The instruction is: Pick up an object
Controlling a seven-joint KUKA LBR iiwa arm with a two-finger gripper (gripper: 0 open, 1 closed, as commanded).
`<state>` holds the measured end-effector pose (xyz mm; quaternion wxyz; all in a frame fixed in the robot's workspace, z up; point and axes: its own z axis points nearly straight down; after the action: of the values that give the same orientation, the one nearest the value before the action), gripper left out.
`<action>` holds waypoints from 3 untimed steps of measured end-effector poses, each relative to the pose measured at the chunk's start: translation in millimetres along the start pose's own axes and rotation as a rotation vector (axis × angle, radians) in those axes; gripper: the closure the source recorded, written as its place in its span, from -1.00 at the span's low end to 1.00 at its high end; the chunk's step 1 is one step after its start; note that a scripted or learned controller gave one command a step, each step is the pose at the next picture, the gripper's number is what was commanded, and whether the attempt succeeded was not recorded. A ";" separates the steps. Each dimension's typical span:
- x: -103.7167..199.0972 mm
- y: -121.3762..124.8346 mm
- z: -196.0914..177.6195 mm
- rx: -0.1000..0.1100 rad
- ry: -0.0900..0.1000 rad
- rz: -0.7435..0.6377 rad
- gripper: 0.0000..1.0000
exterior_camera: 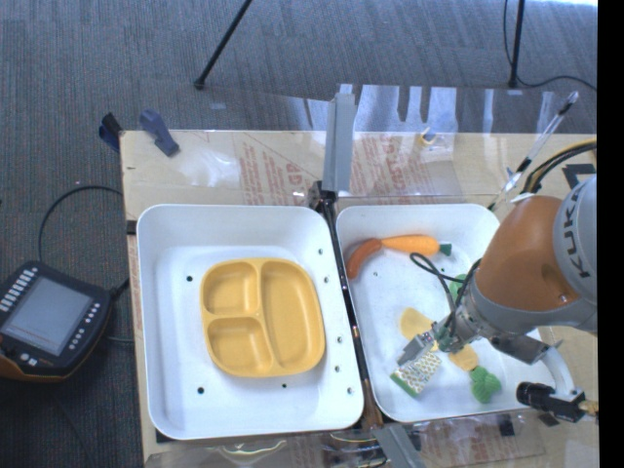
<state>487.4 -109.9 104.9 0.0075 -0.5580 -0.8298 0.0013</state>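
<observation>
Jaws (pixel 421 344) over right bin (pixel 390 398), grey carpet (pixel 58 86)

Two shallow white bins side by side on a bench. Left bin (pixel 156 261): a yellow three-compartment plastic plate (pixel 261 317), centred. Right bin (pixel 487 217): an orange toy carrot (pixel 414 245) at the upper part, touching a curved orange-brown piece (pixel 361 254) on its left; a pale yellow flat piece (pixel 413 322) mid-bin; a green toy broccoli (pixel 485 386) at lower right. Grey arm with orange band (pixel 526 252) enters from the right; its gripper (pixel 426 347) sits low over a green-edged patterned packet (pixel 418 371). Handheld grey pendant (pixel 44 320) on the floor, far left.
</observation>
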 end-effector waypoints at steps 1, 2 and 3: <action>-0.4 3.3 15.0 -0.011 -0.005 -0.084 -1.00; 20.4 -4.1 21.6 -0.005 -0.004 0.189 -1.00; 20.6 -4.4 16.4 0.002 0.001 0.190 1.00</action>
<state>475.3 -92.4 88.8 0.0081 -0.6341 -0.7732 0.0026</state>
